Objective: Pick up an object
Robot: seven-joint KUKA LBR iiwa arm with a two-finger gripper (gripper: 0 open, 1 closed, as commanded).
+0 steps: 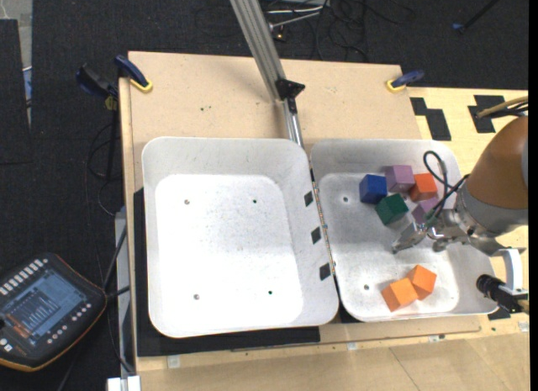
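- We see the arm [503, 183] reaching in from the right, its orange band above the grey wrist, with the end effector [414, 238] low over the right bin [349, 297].
- Its fingers are spread apart a little and we see nothing between them, so it grips no object.
- Just up and left of the end effector sits a cluster of blocks in the right bin's upper half: a blue cube [373, 187], a green cube [392, 208] just below and to the right of it, a purple cube [400, 177] above, and an orange cube [424, 185] at the right of the group.
- A second purple block [424, 208] lies partly hidden behind the end effector's cables; we cannot tell its full shape.
- Two more orange cubes [409, 288] lie touching each other near the right bin's lower edge, well apart from the cluster.
- The left bin [168, 162] sits beside the right one on the tan worktop [210, 87]; black tabs mark the seam between them.
- A metal rail [256, 32] slants in from the top to the bins' shared edge.
- A teach pendant [42, 309] rests on the dark floor at lower left.
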